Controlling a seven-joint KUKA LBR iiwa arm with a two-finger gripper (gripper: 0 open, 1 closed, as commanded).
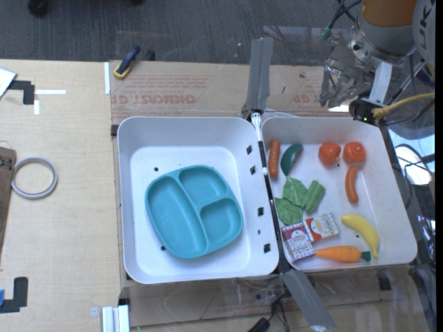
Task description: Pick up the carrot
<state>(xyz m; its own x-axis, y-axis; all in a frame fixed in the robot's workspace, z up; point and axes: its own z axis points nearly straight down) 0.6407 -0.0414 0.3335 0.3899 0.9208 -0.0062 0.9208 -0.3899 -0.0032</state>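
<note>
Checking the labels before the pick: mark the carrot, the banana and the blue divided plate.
carrot [338,254]: camera view, middle of its orange body.
banana [365,231]: camera view, middle of its yellow curve.
blue divided plate [168,209]: camera view, floor of its large left compartment.

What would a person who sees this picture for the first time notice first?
Probably the big turquoise divided plastic plate, lying alone in the left white bin. Next, the colourful toy food crowded in the right white bin, with the orange carrot along its near edge. The gripper hangs beyond that bin's far rim.
</note>
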